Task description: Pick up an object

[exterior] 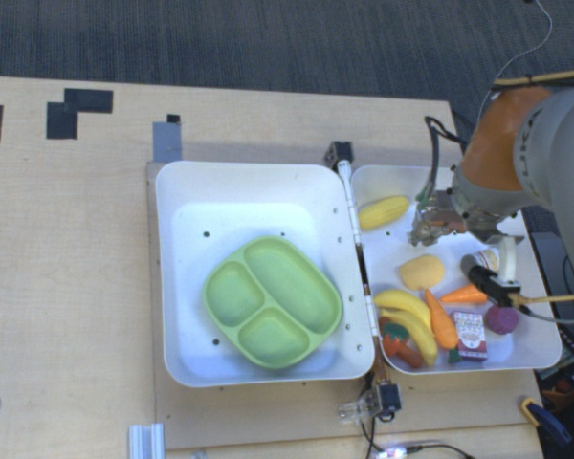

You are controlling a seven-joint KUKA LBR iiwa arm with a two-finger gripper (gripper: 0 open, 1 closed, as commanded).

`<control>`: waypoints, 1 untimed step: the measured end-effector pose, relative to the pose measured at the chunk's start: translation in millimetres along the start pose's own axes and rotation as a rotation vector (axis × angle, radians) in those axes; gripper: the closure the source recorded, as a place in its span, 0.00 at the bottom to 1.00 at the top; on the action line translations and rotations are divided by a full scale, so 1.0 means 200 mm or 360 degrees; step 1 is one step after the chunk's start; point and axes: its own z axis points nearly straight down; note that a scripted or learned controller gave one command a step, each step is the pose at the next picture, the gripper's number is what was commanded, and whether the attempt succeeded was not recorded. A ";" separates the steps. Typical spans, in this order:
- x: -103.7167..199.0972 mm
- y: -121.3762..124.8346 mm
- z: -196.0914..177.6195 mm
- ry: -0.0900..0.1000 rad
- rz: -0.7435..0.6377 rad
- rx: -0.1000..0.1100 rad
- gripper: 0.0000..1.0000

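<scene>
The claw (429,226) hangs low over the upper middle of the right shallow white bin (545,357), but its metal parts blur together, and I cannot tell whether it is parted or closed; nothing is visibly held. Below it lies a pale yellow potato-shaped toy (421,273); a yellow corn-like piece (384,211) lies near the bin's upper left wall. Crowded along the lower edge are a yellow toy banana (411,317), an orange carrot (441,322), a small red-and-white carton (470,336) and a purple round piece (502,319). The left white bin (172,256) holds a green three-compartment plastic plate (272,301), with bare floor around it. The pale wooden worktop (67,304) lies open on the left.
</scene>
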 end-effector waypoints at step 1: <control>0.00 0.00 0.00 0.0000 -0.0001 0.0000 0.00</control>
